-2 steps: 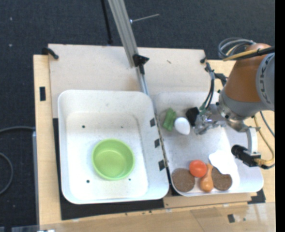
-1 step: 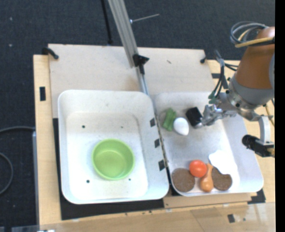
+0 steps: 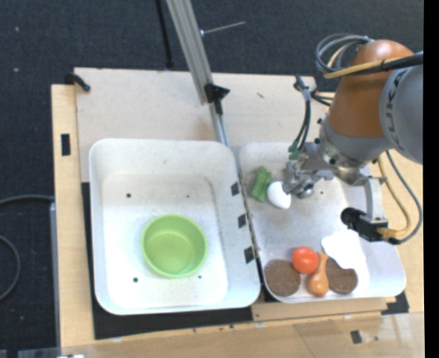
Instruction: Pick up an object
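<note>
A smooth white egg-shaped object (image 3: 279, 195) lies touching the gripper (image 3: 297, 186); its grip state cannot be told.

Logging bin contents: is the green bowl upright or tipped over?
Upright: the green bowl in the left bin shows its round open mouth and inside facing up.

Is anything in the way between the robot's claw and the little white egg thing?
Nothing visible is. The gripper hangs right beside the white egg-shaped object in the right bin. The green piece lies on the egg's far side, away from the gripper.
</note>
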`<action>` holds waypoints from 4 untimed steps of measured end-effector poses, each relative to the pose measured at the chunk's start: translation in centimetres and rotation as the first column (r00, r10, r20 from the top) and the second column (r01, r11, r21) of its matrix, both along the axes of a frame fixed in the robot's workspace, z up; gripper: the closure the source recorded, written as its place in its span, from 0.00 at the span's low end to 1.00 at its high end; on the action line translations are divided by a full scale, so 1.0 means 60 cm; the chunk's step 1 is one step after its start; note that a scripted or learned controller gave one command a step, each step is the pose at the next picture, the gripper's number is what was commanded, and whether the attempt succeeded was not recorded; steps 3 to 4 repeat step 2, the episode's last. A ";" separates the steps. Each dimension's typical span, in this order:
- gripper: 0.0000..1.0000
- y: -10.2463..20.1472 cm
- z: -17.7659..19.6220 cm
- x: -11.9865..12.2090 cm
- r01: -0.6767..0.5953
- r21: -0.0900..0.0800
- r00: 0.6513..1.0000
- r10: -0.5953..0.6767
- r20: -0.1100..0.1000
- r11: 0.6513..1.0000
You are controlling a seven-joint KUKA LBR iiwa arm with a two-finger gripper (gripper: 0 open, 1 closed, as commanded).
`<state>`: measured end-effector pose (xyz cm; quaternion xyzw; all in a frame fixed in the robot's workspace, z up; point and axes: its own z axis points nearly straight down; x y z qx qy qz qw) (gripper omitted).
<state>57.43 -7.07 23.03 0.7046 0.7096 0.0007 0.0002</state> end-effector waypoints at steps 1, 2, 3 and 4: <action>1.00 0.103 0.000 0.023 -0.001 0.001 1.000 0.001 0.001 1.000; 1.00 0.191 0.023 0.043 -0.001 0.001 1.000 0.001 0.001 1.000; 1.00 0.191 0.023 0.043 -0.001 0.001 1.000 0.001 0.001 1.000; 1.00 0.191 0.023 0.043 -0.001 0.001 1.000 0.001 0.001 1.000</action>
